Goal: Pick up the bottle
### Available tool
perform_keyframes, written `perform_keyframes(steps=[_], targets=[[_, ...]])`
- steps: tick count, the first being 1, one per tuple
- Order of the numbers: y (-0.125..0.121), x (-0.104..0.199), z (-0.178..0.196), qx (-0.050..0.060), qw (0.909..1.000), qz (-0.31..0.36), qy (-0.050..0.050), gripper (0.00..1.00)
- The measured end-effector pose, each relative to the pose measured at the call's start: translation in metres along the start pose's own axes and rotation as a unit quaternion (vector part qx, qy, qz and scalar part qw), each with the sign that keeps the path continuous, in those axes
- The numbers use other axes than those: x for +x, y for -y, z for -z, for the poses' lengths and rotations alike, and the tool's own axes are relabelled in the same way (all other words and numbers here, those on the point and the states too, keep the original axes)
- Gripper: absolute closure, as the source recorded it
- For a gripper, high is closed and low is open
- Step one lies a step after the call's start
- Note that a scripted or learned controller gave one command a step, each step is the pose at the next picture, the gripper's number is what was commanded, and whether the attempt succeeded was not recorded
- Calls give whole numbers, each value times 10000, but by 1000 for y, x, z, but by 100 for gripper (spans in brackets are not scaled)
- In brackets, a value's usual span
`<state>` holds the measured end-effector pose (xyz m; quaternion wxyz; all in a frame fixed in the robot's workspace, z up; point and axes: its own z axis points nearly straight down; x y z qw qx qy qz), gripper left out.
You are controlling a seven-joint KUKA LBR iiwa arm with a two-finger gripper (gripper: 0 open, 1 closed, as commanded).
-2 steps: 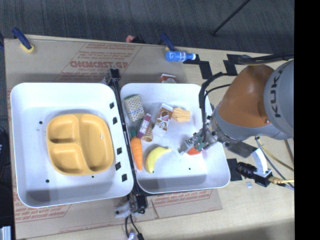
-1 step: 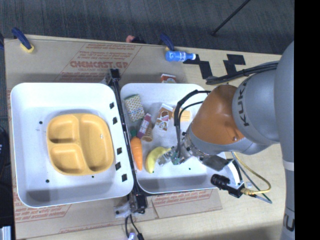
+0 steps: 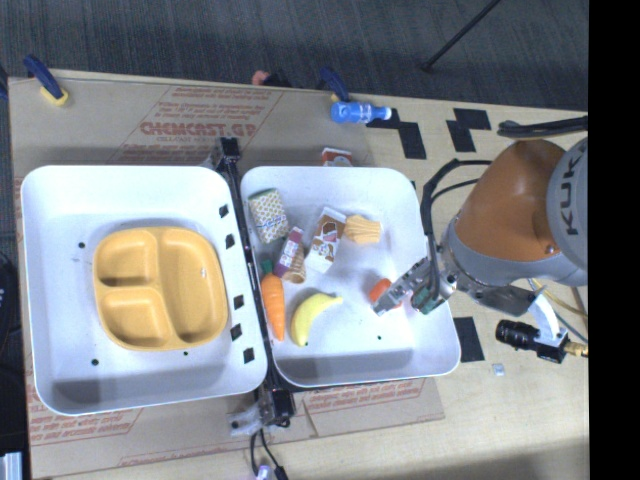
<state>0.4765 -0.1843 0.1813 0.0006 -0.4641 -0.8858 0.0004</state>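
Note:
The bottle is small, with a purple and pink label, and lies tilted in the left half of the right bin, just above the carrot. My gripper hangs low over the right side of that bin, well to the right of the bottle. A small red object lies right against the gripper's tip. The banana lies between the gripper and the bottle.
Near the bottle are a green-and-white can, a brown carton and a tan muffin-like piece. The left bin holds a yellow divided plate. A blue object lies on the bench behind the bins.

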Motion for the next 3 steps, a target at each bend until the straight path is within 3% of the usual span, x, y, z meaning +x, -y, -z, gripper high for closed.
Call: perform_keyframes(steps=[1,2,3], targets=[[-35,40,-52,6,9947,1025,-15,100],[5,-7,7,0,9965,841,3,100],[-18,27,-55,4,9888,1492,-13,100]])
